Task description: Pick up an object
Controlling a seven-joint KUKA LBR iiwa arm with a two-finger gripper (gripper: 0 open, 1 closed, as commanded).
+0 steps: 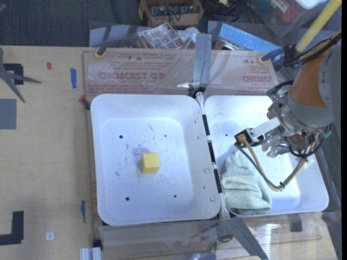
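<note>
A yellow cube [150, 163] sits in the white, dark-speckled left bin [108, 118]. The crumpled cloth [245, 184] looks pale green, perhaps off-white. The tabletop [43, 145] is light wood-toned.

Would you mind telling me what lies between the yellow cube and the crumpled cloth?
In the camera view, the divider where the two bin rims meet separates the cube in the left bin from the cloth in the right.

Glossy white plastic bins [108, 112], soft crumpled cloth [245, 183], matt wooden bench [43, 145].
</note>
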